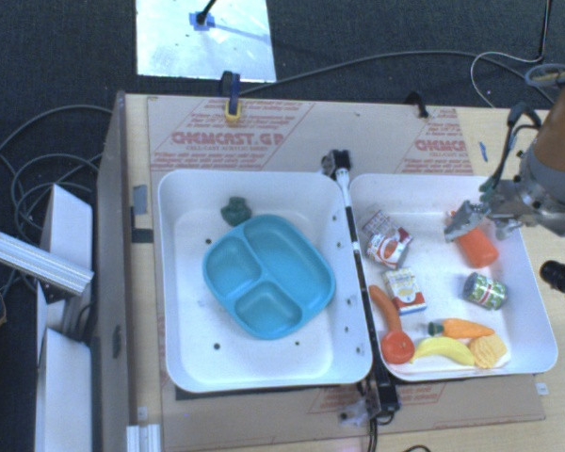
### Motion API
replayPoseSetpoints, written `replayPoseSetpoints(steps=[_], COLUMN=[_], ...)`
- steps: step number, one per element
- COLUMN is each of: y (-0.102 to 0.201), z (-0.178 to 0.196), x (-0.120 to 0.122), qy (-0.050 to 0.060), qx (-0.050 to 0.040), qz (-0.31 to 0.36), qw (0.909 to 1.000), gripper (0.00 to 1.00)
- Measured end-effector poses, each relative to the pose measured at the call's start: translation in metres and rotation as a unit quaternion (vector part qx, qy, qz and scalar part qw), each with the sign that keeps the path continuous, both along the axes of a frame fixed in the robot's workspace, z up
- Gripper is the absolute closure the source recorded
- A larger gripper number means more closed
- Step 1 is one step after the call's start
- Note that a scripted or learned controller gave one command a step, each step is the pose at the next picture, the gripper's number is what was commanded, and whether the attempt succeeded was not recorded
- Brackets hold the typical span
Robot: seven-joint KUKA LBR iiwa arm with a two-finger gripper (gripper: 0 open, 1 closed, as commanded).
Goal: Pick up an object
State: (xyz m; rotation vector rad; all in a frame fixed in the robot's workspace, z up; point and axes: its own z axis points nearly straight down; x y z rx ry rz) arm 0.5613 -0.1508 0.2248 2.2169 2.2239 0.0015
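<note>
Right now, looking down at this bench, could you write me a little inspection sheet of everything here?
Surface: bench bearing a left bin and a right bin, side by side.
Job's things: in the right bin, an orange cup, a green can, a banana, a tomato, a carrot and small packets.
Clutter: in the left bin, a blue divided plate and a small dark green toy.
Grippers: pincer just above the orange cup; whether it grips anything cannot be told.
Cables: black cable across the top; more cables at left.
Surroundings: dark floor, a pale square sheet.
</note>
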Motion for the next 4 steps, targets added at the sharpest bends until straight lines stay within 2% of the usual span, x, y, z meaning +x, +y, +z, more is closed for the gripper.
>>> replayPoseSetpoints(steps=[1, 2, 3, 4], y=[-0.056, -0.055, -0.056, 0.070], z=[-0.071, -0.141, -0.129, 0.003], x=[0.064, 0.056, 0.058, 0.048], qy=[0.001, 0.001, -0.002, -0.003], qx=[-0.0004, 0.0002, -0.0007, 0.0007], qz=[-0.001, -0.001, 0.000, 0.001], qw=[1.0000, 1.0000, 1.0000, 1.0000], gripper=[0.00, 0.00, 1.00, 1.00])
